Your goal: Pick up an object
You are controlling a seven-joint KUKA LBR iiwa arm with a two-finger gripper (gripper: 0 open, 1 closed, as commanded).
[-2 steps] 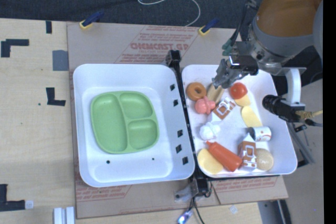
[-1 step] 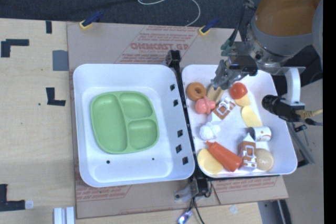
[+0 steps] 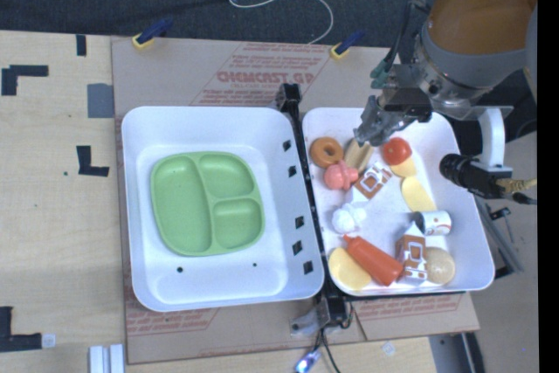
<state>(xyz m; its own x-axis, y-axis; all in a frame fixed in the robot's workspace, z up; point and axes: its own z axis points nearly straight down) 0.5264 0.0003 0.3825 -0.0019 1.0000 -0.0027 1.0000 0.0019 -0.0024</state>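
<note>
Lying on a tan bench (image 3: 52, 214), brown cardboard (image 3: 253, 79) carries two glossy white bins; a green divided tray (image 3: 208, 202) is held in the left bin (image 3: 140, 188). Plastic toy foods are heaped in the right bin (image 3: 467, 214). The gripper (image 3: 371, 134) is seen just above a tan piece (image 3: 356, 156) beside the doughnut (image 3: 327, 151); whether the fingers are closed cannot be told.

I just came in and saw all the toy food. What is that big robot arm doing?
The robot arm's gripper is reaching down into the right bin, which holds a jumble of toy food. It hangs over the far end of the pile, close to a brown donut and a red tomato. I can't see anything held between its fingers yet. The left bin holds a green divided plate.
</note>
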